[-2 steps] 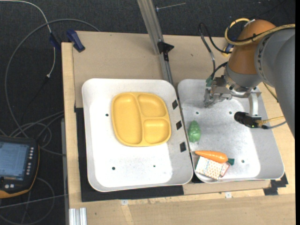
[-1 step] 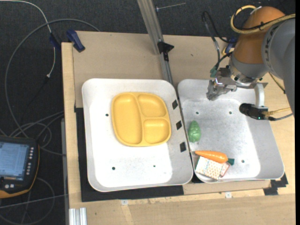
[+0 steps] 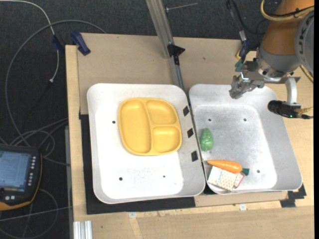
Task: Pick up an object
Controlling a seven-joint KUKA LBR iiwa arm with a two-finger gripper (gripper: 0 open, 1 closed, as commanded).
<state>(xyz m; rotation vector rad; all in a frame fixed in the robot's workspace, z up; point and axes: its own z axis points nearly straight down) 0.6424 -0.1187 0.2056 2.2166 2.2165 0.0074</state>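
Note:
The right bin (image 3: 259, 133) holds a green lumpy object (image 3: 206, 139) by its left wall, an orange carrot (image 3: 225, 166) near the front, and a pale patterned packet (image 3: 223, 179) just under the carrot. My gripper (image 3: 240, 89) hangs over the bin's far rim, well away from all three objects. Nothing shows between its fingers.
The left bin (image 3: 104, 163) carries a yellow divided tray (image 3: 149, 126). A metal post (image 3: 162, 19) slants up behind the gap between the bins. Black clips (image 3: 189, 131) sit along the divider. Cables and a tablet (image 3: 15, 176) lie left of the bench.

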